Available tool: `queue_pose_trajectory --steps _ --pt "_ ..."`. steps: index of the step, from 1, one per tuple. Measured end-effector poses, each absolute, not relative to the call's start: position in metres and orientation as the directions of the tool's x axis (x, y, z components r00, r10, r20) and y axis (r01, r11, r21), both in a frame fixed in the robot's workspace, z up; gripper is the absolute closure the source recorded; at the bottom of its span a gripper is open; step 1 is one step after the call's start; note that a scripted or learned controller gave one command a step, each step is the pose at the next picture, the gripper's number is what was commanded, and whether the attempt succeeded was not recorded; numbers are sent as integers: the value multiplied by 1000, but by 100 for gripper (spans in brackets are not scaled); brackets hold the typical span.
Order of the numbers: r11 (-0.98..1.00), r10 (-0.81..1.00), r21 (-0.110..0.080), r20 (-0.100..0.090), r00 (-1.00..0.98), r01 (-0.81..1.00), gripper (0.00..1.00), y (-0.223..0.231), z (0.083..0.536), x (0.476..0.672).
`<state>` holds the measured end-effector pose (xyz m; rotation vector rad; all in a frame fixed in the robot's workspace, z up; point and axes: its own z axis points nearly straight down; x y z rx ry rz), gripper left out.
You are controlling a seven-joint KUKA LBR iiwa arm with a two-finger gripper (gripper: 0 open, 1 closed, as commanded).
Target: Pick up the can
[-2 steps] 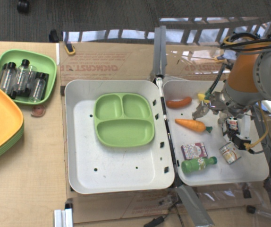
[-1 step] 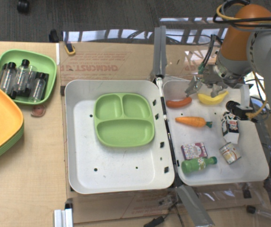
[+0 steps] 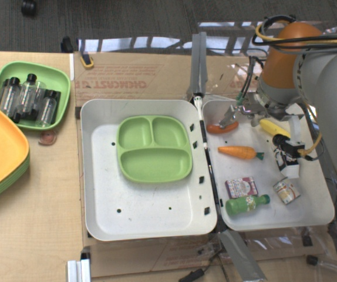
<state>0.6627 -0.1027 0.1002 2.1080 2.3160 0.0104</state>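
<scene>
1. Can (image 3: 286, 191): small and silver, lying tipped over in the right bin (image 3: 318, 219), toward its front right corner.
2. Just left of the can is a green bottle (image 3: 248, 203) on its side, with the cap end pointing toward the can. A pink packet (image 3: 241, 187) lies right behind the bottle.
3. Further back, a carrot (image 3: 238, 151) lies mid-bin and a yellow banana-like piece (image 3: 270, 126) lies to its right. A red item (image 3: 220, 128) sits in the back left corner.
4. Hand (image 3: 234, 115): low over the back left of the right bin, beside the red item and well apart from the can. Whether it is spread or pressed together, cannot tell.
5. Left bin (image 3: 98, 216): holds a green divided plate (image 3: 154, 147), flat, toward the back.
6. On the bench (image 3: 33, 228), far left, are a green tray (image 3: 60, 78) of small dark-capped vials (image 3: 27, 98) and a stack of orange plates (image 3: 1, 151).
</scene>
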Motion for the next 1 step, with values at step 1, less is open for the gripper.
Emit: queue_pose_trajectory --steps 1 --pt "206 979 -2 0 -206 979 0 -105 91 588"
